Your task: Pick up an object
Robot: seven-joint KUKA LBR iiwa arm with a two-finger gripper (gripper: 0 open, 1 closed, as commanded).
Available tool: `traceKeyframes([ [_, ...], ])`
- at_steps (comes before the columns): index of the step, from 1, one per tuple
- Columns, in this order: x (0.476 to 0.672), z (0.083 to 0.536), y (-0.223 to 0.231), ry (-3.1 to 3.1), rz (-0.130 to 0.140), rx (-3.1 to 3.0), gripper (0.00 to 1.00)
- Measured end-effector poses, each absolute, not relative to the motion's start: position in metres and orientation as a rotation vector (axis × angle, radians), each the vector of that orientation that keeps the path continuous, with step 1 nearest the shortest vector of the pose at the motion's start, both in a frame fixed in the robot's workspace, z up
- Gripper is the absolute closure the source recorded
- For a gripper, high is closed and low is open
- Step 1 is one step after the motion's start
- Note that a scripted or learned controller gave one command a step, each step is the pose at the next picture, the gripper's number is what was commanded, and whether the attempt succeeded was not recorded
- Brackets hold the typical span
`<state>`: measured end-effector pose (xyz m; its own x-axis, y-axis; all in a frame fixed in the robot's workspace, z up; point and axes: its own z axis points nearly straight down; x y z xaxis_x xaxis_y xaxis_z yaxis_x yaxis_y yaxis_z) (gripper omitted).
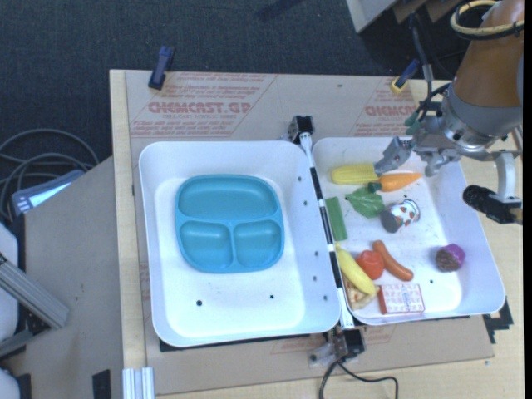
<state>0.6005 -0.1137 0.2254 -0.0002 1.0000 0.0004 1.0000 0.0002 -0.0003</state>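
The gripper [413, 155] hangs over the right bin [475, 260] just above the toy carrot [400, 181] — fingers spread, gripping nothing.

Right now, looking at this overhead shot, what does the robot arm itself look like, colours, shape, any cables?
The arm is a thick rounded body with an orange-brown band above a silvery grey wrist section. A yellowish ring sits at its top edge. The gripper is small, grey metal. A dark cable runs down beside the wrist, and a white bracket with a black cylindrical part juts from its near side.
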Motion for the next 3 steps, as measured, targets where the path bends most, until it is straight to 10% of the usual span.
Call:
traceKeyframes([
  [1, 0.619, 0.151, -0.154, -2.219, 0.003, -2.221, 0.0],
  [2, 0.592, 0.084, -0.1, -2.221, 0.001, -2.219, 0.0],
  [3, 0.651, 0.084, -0.108, -2.22, 0.004, -2.218, 0.0],
])
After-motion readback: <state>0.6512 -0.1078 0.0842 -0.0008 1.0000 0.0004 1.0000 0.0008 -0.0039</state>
